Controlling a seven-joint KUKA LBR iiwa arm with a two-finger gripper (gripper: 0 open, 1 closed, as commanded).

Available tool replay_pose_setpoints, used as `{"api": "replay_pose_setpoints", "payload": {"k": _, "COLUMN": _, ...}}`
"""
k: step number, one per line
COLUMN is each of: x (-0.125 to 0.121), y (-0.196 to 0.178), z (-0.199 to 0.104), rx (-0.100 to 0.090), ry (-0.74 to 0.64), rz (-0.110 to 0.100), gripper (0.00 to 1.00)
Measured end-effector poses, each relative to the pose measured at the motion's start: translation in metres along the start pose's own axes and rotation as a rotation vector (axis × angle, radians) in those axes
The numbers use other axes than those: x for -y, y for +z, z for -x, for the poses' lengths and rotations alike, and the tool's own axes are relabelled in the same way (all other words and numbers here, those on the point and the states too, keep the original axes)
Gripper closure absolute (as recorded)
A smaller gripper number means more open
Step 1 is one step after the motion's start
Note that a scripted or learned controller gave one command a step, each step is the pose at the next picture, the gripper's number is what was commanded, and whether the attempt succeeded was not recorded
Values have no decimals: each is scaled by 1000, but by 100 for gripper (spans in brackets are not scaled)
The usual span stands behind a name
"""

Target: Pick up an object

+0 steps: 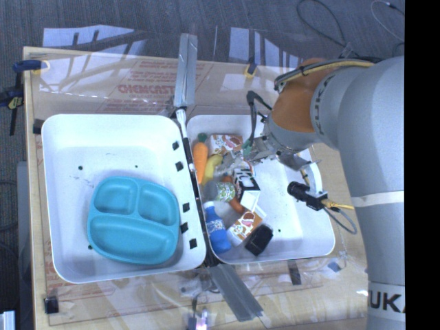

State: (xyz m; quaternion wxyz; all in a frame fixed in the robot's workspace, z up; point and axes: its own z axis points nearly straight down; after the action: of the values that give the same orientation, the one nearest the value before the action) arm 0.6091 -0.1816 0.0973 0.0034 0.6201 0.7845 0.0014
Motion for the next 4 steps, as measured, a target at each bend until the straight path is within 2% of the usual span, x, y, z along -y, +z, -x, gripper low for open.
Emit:
{"api": "replay_pose_setpoints", "payload": {"k": 1, "x": -1, "y": -11, "z": 1, "rx": 3, "ry": -5, "rz": 2, "gripper": 100}}
{"api": "replay_pose_setpoints", "payload": {"k": 2, "x": -1, "y": -12, "z": 1, "rx": 3, "ry": -5, "rz": 2, "gripper": 0}}
{"api": "replay_pose_setpoints", "payload": {"k": 3, "x": 45, "y": 5, "z": 18, "rx": -4, "ry": -16, "rz": -8, "gripper": 0}}
{"api": "replay_pose_setpoints", "payload": {"k": 4, "x": 43, "y": -9, "z": 20, "rx": -1, "ry": -20, "rz": -5, "gripper": 100}}
